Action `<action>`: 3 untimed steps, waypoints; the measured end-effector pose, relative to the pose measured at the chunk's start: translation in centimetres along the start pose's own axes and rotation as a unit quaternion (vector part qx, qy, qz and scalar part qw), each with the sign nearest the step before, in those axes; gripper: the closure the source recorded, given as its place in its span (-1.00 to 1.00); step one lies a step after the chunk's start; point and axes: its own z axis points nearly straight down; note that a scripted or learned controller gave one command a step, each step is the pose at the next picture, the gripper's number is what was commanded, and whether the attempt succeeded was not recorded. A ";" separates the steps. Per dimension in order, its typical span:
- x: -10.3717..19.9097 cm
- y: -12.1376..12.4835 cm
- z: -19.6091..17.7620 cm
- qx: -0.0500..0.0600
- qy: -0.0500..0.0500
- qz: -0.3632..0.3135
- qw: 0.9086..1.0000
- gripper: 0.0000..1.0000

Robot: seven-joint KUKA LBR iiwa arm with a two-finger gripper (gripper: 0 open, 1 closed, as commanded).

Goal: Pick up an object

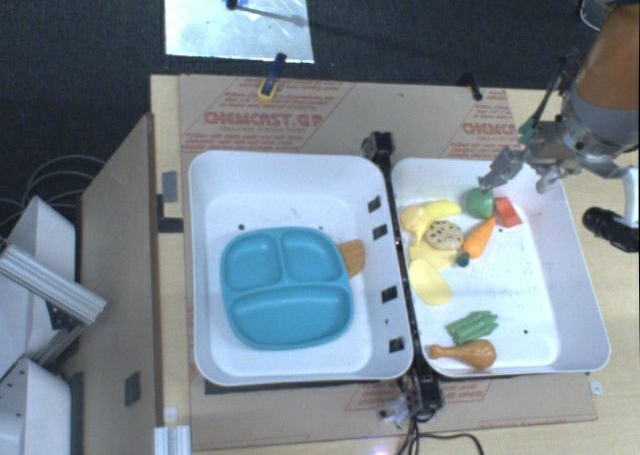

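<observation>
From my station I saw two white bins side by side on the bench; the left bin [215,243] carried a blue divided tray [287,286] with a small tan piece [352,257] at its right edge, and I took that side as not in play. The toys sat in the right bin [565,313], bunched toward its far left corner, which I judged made any one of them awkward to single out: a green ball [480,203] touching a red block [507,212], an orange carrot [477,240] just near of them, a cookie [443,235] among yellow pieces [428,265], and, well apart at the near edge, a green pod [471,325] and a drumstick [464,353]. The arm reached in from the right, tilted so the gripper [520,174] came down over the far end of the cluster. Its two fingers stood spread apart, one fingertip [497,173] just above the green ball and the other to the right of it, with nothing between them. I read the green ball or the red block as the likely target, not yet grasped.
</observation>
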 end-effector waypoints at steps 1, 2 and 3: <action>-5.9 1.2 18.1 0.002 -0.001 0.003 1.000 -1.00; -6.2 6.6 17.1 -0.003 -0.001 -0.001 1.000 -1.00; -6.3 6.7 15.8 -0.006 -0.002 -0.002 1.000 1.00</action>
